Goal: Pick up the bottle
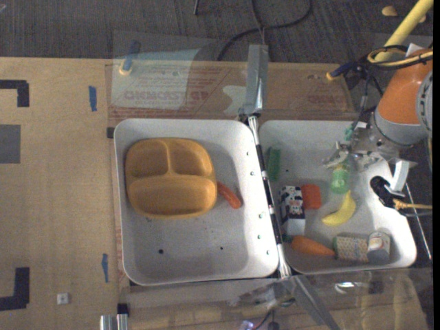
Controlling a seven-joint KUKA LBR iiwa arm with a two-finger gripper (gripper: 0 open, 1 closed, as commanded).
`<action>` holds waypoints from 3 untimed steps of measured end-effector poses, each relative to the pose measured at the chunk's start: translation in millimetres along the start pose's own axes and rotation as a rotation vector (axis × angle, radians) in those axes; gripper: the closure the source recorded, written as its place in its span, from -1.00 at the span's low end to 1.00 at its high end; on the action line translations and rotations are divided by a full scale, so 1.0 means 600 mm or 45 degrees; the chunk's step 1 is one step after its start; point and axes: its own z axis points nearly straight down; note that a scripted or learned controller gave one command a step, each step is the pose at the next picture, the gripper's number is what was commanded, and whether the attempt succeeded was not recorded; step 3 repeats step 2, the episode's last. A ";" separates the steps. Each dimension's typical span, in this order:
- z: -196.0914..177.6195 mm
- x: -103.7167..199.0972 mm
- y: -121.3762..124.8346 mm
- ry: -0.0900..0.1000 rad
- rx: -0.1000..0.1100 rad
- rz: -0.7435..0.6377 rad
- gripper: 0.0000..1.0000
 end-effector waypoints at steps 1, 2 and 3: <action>-0.011 -0.002 0.001 0.001 0.002 0.002 1.00; -0.176 0.148 0.028 -0.003 0.004 0.314 1.00; -0.176 0.148 0.028 -0.003 0.004 0.314 1.00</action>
